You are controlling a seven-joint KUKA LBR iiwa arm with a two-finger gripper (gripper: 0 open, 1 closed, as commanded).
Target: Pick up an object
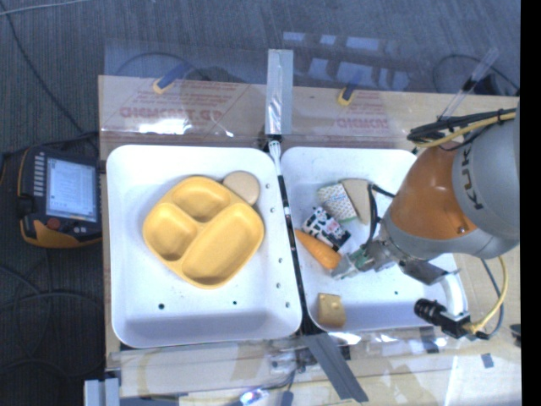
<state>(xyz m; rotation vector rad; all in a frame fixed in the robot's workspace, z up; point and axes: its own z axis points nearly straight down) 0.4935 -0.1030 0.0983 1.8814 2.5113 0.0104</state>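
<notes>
Two white bins [118, 252]; one yellow divided plate [203, 229].

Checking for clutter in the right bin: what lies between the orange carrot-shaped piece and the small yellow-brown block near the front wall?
In the camera view, only bare white bin floor separates the carrot-shaped piece from the yellow-brown block.

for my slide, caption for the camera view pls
Arm reaches into right bin, gripper by carrot; yellow tray in left bin.
</notes>
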